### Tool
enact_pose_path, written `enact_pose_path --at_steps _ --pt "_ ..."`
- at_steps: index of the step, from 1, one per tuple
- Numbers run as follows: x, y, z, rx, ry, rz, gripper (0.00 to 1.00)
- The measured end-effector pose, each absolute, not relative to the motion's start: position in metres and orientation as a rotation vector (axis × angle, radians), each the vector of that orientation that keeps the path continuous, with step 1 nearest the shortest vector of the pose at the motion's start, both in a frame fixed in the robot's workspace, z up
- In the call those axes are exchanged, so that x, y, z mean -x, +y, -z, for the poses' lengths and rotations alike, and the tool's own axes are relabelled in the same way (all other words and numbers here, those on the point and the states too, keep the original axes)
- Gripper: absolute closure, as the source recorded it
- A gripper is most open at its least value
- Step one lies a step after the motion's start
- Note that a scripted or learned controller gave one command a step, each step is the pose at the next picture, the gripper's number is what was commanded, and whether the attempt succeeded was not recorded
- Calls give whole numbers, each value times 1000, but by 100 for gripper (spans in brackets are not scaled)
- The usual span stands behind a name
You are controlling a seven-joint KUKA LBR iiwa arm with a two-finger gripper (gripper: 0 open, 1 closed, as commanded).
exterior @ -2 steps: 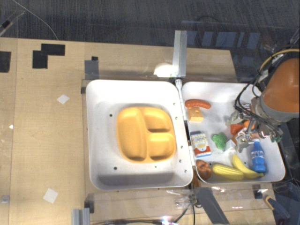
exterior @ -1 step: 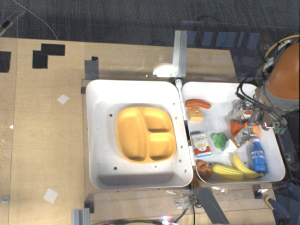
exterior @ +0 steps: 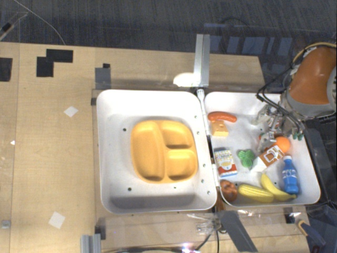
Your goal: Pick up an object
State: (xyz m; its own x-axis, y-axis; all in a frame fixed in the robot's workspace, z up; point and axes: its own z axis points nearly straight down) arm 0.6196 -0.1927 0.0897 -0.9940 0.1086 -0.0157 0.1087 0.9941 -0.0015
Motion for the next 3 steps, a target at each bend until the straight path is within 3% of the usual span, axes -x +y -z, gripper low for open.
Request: enact_pose_path --at_steps 1,2,3 --pt "-657 -145 -88 -1117 2929 -1 0" --pt "-589 -168 -89 -806 3025 0 0" --pt "-662 -127 -89 -1309 2855 6 0"
